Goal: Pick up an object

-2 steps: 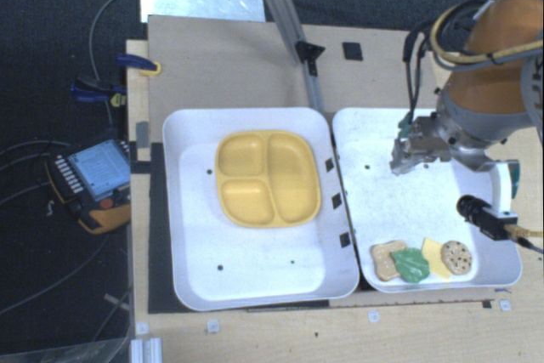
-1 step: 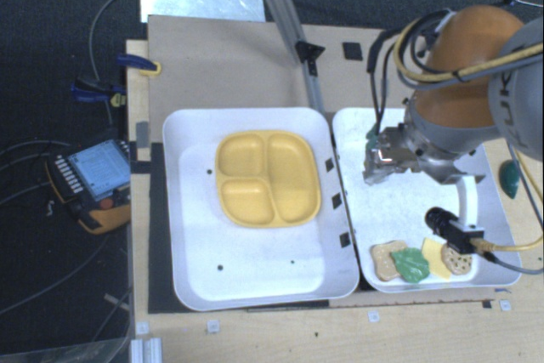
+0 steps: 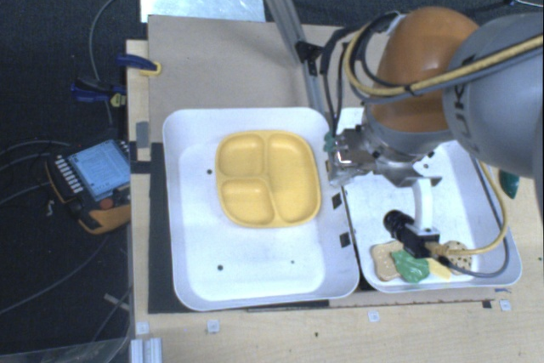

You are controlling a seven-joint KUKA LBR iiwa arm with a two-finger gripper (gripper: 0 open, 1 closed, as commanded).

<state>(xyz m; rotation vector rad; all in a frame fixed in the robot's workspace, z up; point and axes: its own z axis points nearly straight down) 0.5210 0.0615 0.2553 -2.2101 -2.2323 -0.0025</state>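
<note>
You're at the approach: the gripper [image 3: 353,155], clenched or released you cannot tell, hangs over the right bin [image 3: 367,212], and next must drop toward the green piece [image 3: 414,269] at 5 o'clock.

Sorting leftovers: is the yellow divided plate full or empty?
Empty: the yellow divided plastic plate shows bare yellow in all three compartments.

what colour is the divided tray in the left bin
Plain yellow; the tray shows best in the camera view.
</note>
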